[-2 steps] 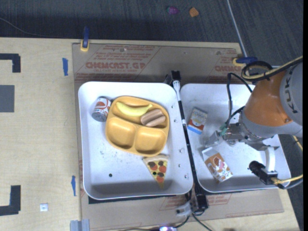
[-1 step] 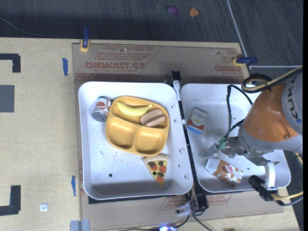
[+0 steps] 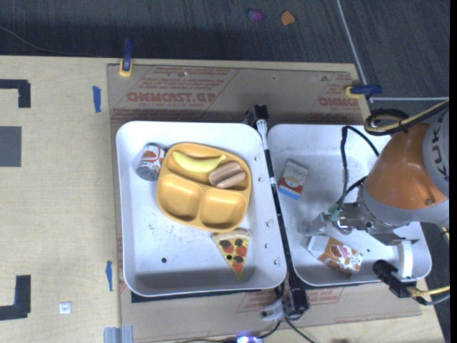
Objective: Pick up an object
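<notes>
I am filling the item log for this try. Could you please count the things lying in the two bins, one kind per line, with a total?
Yellow divided plate: 1
Banana: 1
Hot dog: 1
Pizza slice: 1
Drink can: 1
Small carton: 1
Snack packet: 1
Total: 7

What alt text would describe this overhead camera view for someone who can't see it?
A grey and orange robot arm reaches over the right bin, above a snack packet and a small carton. The left bin holds a yellow divided tray, a can and toy pizza.

One fixed overhead camera looks slantwise down on both bins (image 3: 136, 213).
</notes>
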Motion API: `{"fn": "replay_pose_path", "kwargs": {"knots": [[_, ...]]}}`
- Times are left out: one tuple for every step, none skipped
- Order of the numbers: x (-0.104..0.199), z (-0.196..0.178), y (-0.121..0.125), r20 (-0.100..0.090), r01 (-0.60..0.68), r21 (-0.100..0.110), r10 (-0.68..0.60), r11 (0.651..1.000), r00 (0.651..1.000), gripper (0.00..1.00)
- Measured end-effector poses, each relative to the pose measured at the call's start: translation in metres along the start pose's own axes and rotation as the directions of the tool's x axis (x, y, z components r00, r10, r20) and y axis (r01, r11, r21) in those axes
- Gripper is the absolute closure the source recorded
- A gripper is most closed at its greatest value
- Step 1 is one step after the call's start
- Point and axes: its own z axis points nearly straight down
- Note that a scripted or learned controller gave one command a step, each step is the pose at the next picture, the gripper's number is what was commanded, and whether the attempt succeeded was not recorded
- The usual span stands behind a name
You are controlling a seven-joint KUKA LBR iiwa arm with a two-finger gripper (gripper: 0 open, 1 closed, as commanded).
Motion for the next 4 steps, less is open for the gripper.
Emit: {"fn": "replay_pose_path", "kwargs": {"knots": [[0.0074, 0.0009, -0.0006, 0.012, -0.007, -0.003, 0.007, 1.000, 1.000, 0.00], [0.0072, 0.0009, -0.0006, 0.011, -0.007, -0.003, 0.007, 1.000, 1.000, 0.00], [0.0072, 0.0009, -0.0006, 0.011, -0.006, -0.003, 0.006, 1.000, 1.000, 0.00], [-0.0023, 0.0001, -0.0002, 0.000, 0.000, 0.001, 0.000, 1.000, 1.000, 0.00]]}}
